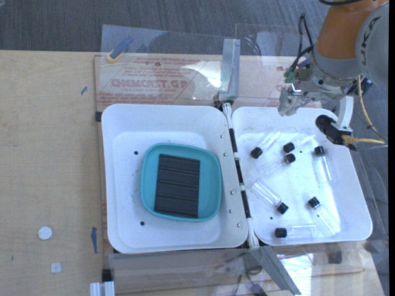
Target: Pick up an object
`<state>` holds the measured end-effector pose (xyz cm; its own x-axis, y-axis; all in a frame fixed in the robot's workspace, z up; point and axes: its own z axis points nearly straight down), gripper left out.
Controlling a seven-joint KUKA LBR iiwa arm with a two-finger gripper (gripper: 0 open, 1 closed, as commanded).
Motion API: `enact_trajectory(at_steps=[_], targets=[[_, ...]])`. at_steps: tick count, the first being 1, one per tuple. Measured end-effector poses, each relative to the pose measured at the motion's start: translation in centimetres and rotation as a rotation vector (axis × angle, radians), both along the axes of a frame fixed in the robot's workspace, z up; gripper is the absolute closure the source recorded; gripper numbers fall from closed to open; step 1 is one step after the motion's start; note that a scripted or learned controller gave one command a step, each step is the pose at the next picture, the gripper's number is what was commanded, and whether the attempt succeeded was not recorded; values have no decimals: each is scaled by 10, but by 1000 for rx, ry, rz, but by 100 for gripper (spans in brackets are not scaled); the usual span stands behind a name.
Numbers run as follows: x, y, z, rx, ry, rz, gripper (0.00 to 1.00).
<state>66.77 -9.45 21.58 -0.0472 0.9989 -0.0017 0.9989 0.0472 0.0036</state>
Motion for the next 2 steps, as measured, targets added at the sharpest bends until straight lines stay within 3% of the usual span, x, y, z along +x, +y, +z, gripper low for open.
enact_trajectory(at_steps=[1, 2], targets=[[0, 0, -1, 0, 1, 0, 0], [-43, -47, -79, 1, 3, 115, 0]])
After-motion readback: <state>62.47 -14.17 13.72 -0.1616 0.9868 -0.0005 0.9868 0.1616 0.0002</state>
